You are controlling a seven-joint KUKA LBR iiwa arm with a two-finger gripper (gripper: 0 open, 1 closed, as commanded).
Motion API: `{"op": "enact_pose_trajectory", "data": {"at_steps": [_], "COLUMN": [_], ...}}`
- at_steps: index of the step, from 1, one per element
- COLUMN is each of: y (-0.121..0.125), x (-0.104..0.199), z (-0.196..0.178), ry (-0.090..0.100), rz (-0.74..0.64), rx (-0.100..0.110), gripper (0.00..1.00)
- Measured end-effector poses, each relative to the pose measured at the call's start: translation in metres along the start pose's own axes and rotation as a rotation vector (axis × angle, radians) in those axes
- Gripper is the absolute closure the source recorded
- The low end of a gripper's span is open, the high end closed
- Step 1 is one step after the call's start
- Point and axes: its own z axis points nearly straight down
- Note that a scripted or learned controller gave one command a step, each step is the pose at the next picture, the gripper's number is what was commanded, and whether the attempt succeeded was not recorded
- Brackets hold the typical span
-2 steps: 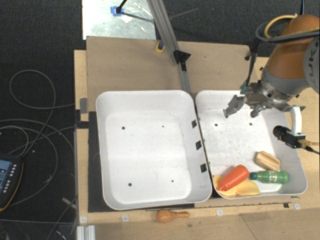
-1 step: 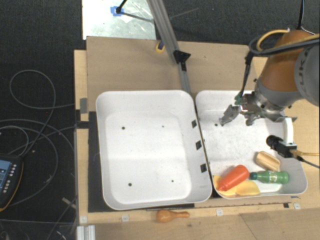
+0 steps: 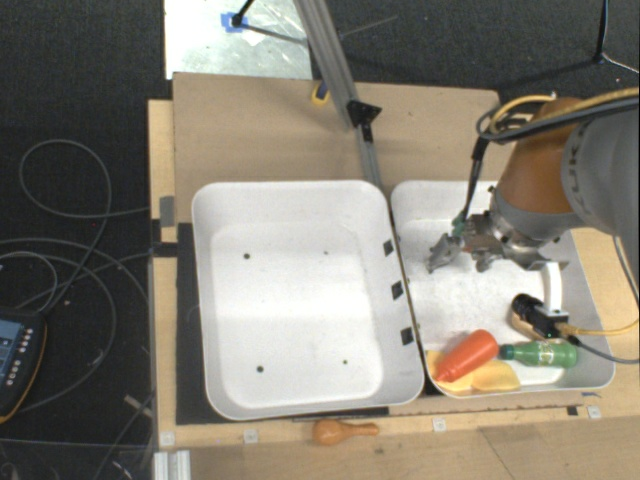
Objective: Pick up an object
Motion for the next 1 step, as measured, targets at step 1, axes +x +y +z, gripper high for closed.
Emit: {"op": "enact_pose_trajectory", "data": {"at_steps": [1], "y": [0.0022], "x": [-0.0005], "z": [-0.0148], "ry": [-0.001], "rz": [0.001], "rx": [-0.008], "gripper": [1.00]}}
